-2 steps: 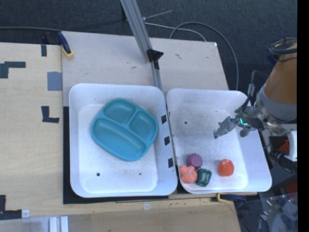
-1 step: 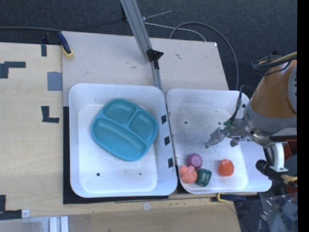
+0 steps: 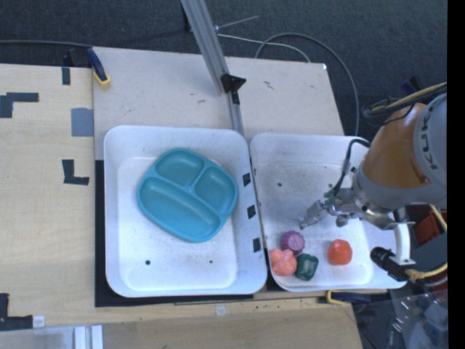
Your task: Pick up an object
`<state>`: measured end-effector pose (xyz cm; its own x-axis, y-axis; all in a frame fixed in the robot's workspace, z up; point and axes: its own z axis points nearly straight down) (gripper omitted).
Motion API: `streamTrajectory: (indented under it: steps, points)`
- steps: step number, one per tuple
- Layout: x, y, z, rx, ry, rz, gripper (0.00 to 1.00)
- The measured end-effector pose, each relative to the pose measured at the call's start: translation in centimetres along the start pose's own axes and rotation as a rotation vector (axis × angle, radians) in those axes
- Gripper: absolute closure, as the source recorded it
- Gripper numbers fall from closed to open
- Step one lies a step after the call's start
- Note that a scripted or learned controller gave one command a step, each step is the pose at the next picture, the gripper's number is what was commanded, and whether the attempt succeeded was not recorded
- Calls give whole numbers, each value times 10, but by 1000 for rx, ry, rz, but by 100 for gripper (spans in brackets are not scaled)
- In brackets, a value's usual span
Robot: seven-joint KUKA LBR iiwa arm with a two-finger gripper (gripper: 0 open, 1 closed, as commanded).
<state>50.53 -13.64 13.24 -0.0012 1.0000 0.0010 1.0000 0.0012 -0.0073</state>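
Four small objects lie along the near edge of the right bin (image 3: 290,151).
We count one green piece (image 3: 306,267), one orange piece (image 3: 282,261), one purple piece (image 3: 293,241) and one red piece (image 3: 339,252); one blue divided plate (image 3: 188,193) occupies the left bin (image 3: 116,195). The gripper (image 3: 316,215) hangs above them with fingers narrowly parted, holding nothing.

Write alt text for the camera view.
A grey and orange robot arm's gripper hovers in the right bin above four small toy foods; the left bin holds a blue divided plate.
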Motion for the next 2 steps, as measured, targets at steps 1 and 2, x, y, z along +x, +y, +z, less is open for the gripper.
streamTrajectory:
  steps: [1, 2]
  points:
    - [0, 0, 44, -6, -2, 0, 0]
    - [1, 0, 33, -5, 0, -1, 100]
